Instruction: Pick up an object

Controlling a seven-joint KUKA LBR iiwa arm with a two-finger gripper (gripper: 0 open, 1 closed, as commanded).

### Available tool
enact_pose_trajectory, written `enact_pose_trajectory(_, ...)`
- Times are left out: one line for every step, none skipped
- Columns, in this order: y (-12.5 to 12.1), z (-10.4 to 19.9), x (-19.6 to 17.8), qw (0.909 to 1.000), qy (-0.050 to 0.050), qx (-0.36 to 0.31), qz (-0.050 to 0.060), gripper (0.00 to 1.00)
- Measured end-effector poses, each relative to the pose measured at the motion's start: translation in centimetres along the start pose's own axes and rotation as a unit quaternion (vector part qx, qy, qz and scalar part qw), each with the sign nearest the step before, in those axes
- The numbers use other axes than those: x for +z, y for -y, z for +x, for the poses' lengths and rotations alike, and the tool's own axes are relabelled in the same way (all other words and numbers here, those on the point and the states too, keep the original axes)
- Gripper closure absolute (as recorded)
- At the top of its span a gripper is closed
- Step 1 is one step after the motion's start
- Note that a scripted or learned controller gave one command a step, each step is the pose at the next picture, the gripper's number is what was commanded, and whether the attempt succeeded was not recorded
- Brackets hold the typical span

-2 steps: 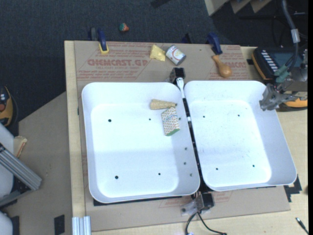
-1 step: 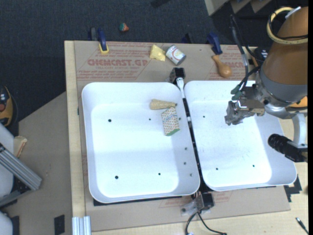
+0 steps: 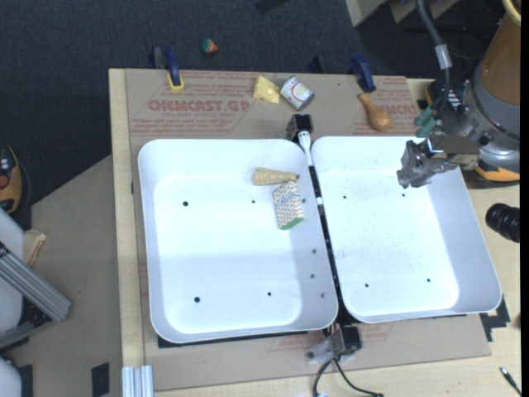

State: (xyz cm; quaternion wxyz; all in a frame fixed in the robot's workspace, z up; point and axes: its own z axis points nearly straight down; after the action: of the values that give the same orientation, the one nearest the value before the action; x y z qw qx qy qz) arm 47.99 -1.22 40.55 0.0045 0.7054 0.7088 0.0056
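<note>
1. Claw (image 3: 411,174) hangs over the far right part of the right bin (image 3: 463,296), at the end of the grey arm (image 3: 488,98) that enters from the right. How far its fingers are spread cannot be told from this slant, and nothing is seen between them.
2. Candidate objects lie well apart from the claw, to its left, across the black divider (image 3: 318,213) in the left bin (image 3: 165,304): a tan cone-shaped piece (image 3: 274,176) and, just nearer the camera and touching or nearly touching it, a patterned packet (image 3: 288,203).
3. Further items rest on the board beyond the bins, farther from the camera than the claw: a wooden pear-shaped piece (image 3: 376,112) closest to it, then a small can (image 3: 297,93) and a yellow wedge (image 3: 266,90) farther left.
4. Step in hand, as judged: approach; no pick has yet been made.
5. Good practice: carry the claw leftward above the bin rims, centre it over one object only, and align the fingers across that object's narrow width.
6. Risk: the cone and packet lie close together near the divider, so a descent between them may nudge both and close on neither.
</note>
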Motion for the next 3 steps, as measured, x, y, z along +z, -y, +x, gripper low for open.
enact_pose_trajectory(-9.5, 2.0, 12.6, 0.9999, 0.001, 0.001, 0.012, 1.00)
enact_pose_trajectory(-3.3, 2.3, 8.6, 1.0000, 0.000, 0.002, 0.009, 1.00)
enact_pose_trajectory(0.2, 0.3, 3.3, 1.0000, 0.001, 0.004, 0.004, 1.00)
